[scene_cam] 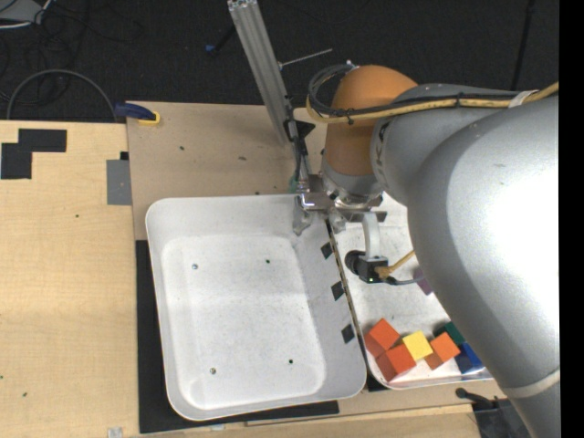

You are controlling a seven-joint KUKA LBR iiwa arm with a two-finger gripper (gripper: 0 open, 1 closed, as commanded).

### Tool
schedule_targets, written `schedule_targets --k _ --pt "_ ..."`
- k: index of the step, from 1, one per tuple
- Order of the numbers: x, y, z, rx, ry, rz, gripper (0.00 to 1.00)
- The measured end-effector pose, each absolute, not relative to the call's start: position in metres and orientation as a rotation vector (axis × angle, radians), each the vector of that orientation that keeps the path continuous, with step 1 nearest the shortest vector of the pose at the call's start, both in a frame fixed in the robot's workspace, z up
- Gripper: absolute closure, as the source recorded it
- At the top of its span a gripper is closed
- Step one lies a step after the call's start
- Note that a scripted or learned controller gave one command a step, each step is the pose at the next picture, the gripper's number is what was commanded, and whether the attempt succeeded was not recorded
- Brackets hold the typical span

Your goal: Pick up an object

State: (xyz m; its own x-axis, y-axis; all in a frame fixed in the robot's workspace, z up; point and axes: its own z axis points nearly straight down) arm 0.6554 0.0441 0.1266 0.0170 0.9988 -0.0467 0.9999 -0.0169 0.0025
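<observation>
The pale wooden bench (pixel 73 272) fills the lower left of the frame, bearing the left shallow white plastic bin (pixel 182 245) at lower centre. Lower right, the right white bin (pixel 394 229) holds a cluster of small orange (pixel 387 334), red (pixel 398 361), yellow (pixel 418 346) and blue blocks (pixel 469 361). The bulky grey arm (pixel 484 245) covers much of that bin. Its two-finger gripper (pixel 336 210) sits mid-frame over the bins' shared edge; whether it grips anything cannot be told. Behind, an aluminium rail (pixel 260 62) leans before dark floor with cables (pixel 55 85).
</observation>
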Motion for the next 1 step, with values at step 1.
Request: schedule_targets --k 1 --pt "0.6554 0.0442 0.1266 2.215 2.179 -0.049 1.0"
